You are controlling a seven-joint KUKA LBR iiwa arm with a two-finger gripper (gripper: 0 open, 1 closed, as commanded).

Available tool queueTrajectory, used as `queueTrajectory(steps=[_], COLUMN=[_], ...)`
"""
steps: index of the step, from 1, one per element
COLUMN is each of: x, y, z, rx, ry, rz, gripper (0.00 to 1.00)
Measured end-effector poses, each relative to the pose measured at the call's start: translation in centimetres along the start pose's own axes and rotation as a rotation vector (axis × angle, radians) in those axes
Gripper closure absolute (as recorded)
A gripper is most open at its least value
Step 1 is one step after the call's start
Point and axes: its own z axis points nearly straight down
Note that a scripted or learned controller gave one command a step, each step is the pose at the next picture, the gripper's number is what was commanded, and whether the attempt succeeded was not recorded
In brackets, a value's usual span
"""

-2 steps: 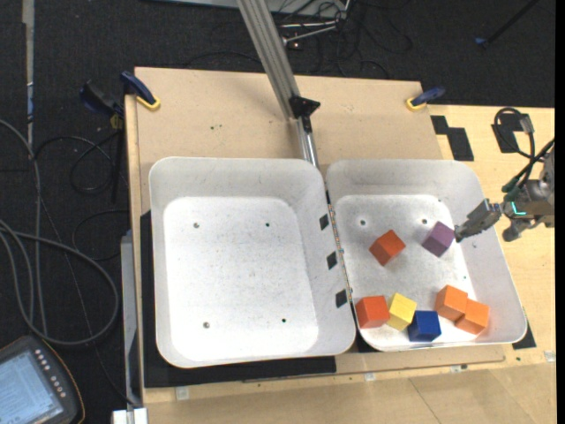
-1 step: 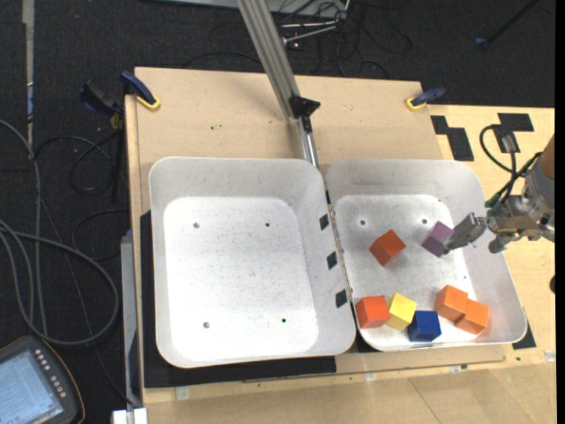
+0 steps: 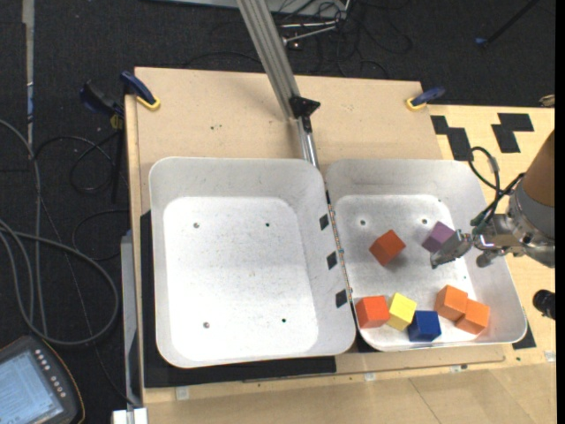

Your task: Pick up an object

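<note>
And here's the tool (image 3: pixel 452 250), reaching in from the right over the right-hand bin (image 3: pixel 415 179), right up against the purple block (image 3: pixel 439 235). Are the fingers spread or closed? Cannot tell from this angle; they blur into one dark shape beside the block, and nothing shows clearly between them, so no catch to call.

The purple block sits tilted near the bin's right side, with an orange block (image 3: pixel 387 247) loose near the middle. Along the near wall there's a row: a red-orange block (image 3: pixel 372 310), a yellow block (image 3: pixel 402 310) touching it, a blue block (image 3: pixel 425 325), and two orange blocks (image 3: pixel 463 307) bunched in the corner. The left bin (image 3: pixel 168 184) sits alongside on the counter (image 3: pixel 221 113).

My read: these look like small, stiff, light cubes, probably smooth-sided. Best hold is square across two flat opposite faces; pinching on corners would likely let the tilted purple one twist and pop free.
</note>
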Motion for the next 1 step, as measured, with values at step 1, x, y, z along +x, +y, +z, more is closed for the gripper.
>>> queueTrajectory(steps=[1], x=[0.33], y=[-0.23], z=[6.38], rx=[0.002], ry=[0.001], rz=[0.0], gripper=[0.0])
